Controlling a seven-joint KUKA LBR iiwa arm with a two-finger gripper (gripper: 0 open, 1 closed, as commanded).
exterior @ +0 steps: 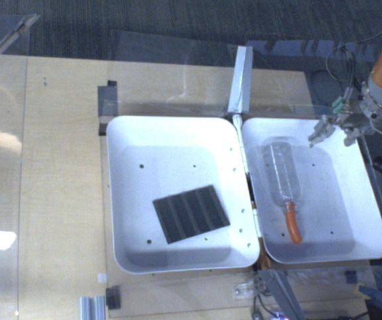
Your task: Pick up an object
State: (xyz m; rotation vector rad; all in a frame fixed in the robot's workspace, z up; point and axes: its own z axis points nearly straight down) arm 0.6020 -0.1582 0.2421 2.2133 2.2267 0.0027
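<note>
Orange-handled brush [285,191] sat nearest the camera in the right bin [371,245], clear bottle-like body toward 12, orange grip toward 6. Long axis ran roughly 12 to 6, tipped slightly so the orange end leaned to 5. It lay flat on the bin floor, left of centre, near the wall shared with the left bin [177,129] but apart from it.

Dark ribbed panel [191,213] lay flat in the left bin, low centre, skewed, well apart from the brush.

Hand [334,129] hung at the far rim of the right bin, upper right corner, with two prongs visible and a gap between them; read as open, nothing between the fingers. From the hand the brush lay at about 7 to 8, its clear end the nearer one. The ribbed panel was much farther off at about 8, across the divider.

Judgement: the brush was the closer target, and the fingers would need to straddle it across the 3 to 9 line. The clear body looked slippery and round; the orange grip looked thinner.
</note>
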